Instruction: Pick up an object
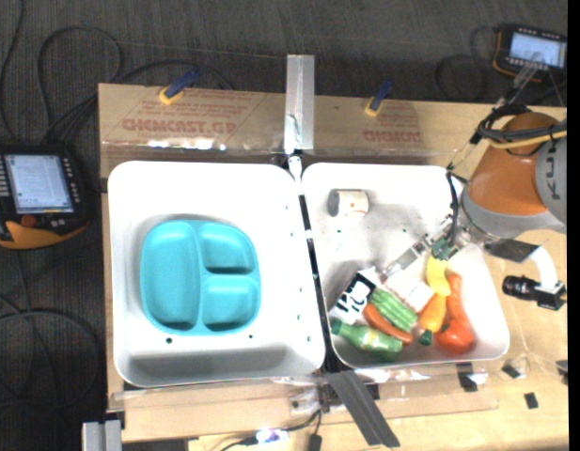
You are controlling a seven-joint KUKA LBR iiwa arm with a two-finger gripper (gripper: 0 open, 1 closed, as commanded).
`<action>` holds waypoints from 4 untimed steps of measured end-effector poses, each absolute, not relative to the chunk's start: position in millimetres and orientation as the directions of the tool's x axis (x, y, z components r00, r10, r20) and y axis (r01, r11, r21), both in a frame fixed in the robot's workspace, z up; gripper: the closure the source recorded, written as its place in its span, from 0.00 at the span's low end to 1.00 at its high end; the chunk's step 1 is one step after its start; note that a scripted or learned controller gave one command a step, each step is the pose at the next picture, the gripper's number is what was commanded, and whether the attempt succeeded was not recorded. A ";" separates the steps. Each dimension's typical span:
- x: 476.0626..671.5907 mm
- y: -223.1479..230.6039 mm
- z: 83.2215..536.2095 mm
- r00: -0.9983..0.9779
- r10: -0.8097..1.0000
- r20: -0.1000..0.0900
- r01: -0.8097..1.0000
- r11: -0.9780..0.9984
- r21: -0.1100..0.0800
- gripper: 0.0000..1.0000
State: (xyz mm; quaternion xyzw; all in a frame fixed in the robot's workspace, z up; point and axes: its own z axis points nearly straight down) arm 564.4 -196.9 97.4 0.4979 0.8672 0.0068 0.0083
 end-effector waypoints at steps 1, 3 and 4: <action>551.9 -208.6 98.3 -0.477 0.879 -0.014 0.878 0.478 0.029 0.00; 521.8 -152.4 90.1 -0.599 0.800 -0.015 0.800 0.600 0.009 0.00; 523.2 -150.6 100.7 -0.600 0.800 -0.014 0.800 0.600 0.014 1.00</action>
